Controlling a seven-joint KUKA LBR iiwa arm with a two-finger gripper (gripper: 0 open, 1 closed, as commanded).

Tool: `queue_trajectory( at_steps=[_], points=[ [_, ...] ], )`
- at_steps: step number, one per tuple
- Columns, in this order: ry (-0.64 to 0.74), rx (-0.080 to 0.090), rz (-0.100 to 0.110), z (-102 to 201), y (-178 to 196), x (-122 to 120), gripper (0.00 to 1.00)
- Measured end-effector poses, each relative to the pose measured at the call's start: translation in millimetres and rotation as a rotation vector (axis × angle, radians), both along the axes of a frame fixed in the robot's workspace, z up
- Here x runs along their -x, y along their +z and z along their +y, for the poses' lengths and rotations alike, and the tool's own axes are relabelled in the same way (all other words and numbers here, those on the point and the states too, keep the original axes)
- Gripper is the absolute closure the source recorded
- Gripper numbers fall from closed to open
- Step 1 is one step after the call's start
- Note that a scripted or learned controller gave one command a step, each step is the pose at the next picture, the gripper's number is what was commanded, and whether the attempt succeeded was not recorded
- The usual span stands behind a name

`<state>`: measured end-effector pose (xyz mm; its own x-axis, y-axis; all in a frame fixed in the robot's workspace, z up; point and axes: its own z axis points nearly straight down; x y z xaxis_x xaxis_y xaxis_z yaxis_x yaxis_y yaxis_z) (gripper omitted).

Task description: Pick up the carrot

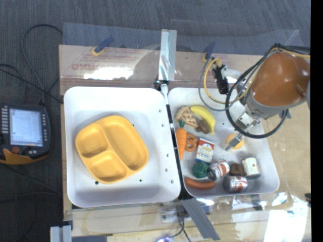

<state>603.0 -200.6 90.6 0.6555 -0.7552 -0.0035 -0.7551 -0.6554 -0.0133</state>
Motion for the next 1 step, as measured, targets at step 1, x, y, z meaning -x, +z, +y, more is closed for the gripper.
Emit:
queue_trajectory(
  at_steps=[1],
  points=[
    [0.152, 0.002, 0.001, -3.0, 2.8, 50.2, 0.0]
  ],
)
